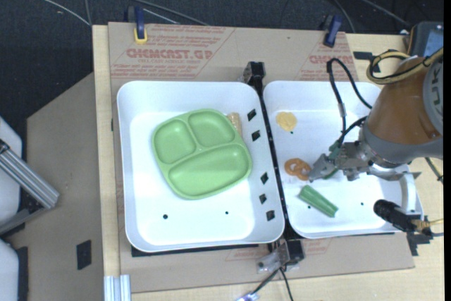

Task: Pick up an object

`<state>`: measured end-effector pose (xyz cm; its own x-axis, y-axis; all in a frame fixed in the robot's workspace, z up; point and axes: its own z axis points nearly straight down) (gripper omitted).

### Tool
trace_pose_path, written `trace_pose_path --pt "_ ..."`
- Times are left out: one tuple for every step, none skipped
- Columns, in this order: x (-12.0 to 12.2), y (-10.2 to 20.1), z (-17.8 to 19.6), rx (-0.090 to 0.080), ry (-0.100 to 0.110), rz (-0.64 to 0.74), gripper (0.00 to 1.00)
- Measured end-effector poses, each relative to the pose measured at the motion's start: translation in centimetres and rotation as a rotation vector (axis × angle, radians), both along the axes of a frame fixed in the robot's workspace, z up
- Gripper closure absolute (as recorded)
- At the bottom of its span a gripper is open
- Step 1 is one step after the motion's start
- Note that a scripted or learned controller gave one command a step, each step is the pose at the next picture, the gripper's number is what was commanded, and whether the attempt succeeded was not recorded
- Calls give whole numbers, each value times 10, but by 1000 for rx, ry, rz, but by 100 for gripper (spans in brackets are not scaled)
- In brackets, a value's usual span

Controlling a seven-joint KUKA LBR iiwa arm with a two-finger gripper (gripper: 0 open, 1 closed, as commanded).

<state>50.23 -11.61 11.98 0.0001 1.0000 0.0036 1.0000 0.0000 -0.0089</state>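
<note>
At the near edge of the right bin (352, 228) lies a green block (318, 200), the object closest to the camera among the loose things. It is elongated, and its long axis runs diagonally, from far-left to near-right, so one end points toward the divider between the bins and the other toward the bin's near right corner. It lies flat on the white floor.

Three loose objects sit in the right bin: the one green block, one brown pretzel-shaped ring (297, 168) just beyond it on the far-left side, and one small yellow piece (286, 121) farther back, near the far left part of the bin. The left bin (134, 151) holds one green divided plate (202, 152) with three compartments, and one small tan item (233, 122) tucked against the plate's far right edge.

The gripper (331, 164) hangs over the middle of the right bin, reaching in from the right beneath the arm's orange band (402, 109). Whether it is released or clenched cannot be told; nothing is visibly grasped. The green block lies just near of the gripper and slightly to its left, apart from it, while the pretzel-shaped ring sits to the gripper's left, close beside it.
</note>
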Motion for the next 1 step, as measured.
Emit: trace_pose_path --pt "2 -1 15 -2 -9 -1 100"
